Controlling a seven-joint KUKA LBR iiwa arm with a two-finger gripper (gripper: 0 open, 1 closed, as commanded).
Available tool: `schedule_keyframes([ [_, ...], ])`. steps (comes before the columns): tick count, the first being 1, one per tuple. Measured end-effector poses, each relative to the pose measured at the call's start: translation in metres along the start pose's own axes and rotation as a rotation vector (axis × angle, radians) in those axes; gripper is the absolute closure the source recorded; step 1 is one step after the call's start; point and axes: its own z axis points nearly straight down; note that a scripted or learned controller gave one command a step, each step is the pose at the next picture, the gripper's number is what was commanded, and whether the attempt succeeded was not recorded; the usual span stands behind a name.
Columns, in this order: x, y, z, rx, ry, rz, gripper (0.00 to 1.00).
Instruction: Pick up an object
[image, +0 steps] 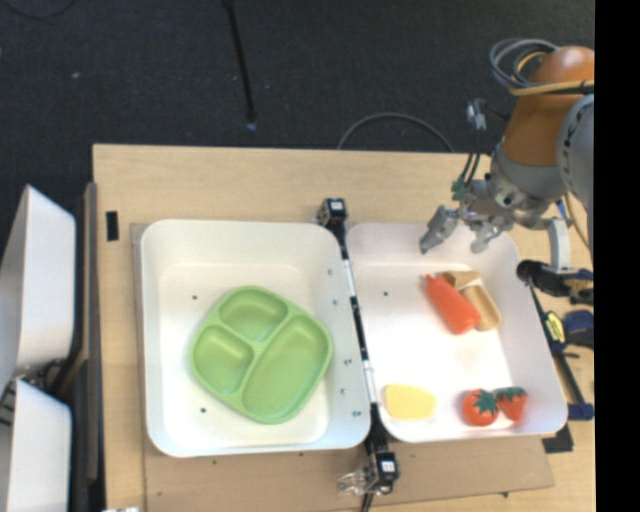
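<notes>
Hovering just above the orange carrot (452, 304), the gripper (461, 236) hangs with its fingers spread, grasping nothing. It should descend straddling the carrot's width, avoiding the tan piece (481, 302) touching the carrot's far side.

End effector (461, 233) above orange carrot (452, 304)

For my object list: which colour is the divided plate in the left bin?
Light green, seen in the camera view.
</notes>
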Motion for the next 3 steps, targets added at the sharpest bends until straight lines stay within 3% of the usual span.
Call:
schedule_keyframes([
  [1, 0.000, 0.003, -0.010, -0.014, -0.001, -0.002, 0.00],
  [3, -0.007, 0.008, 0.074, -0.012, -0.005, 0.000, 0.00],
])
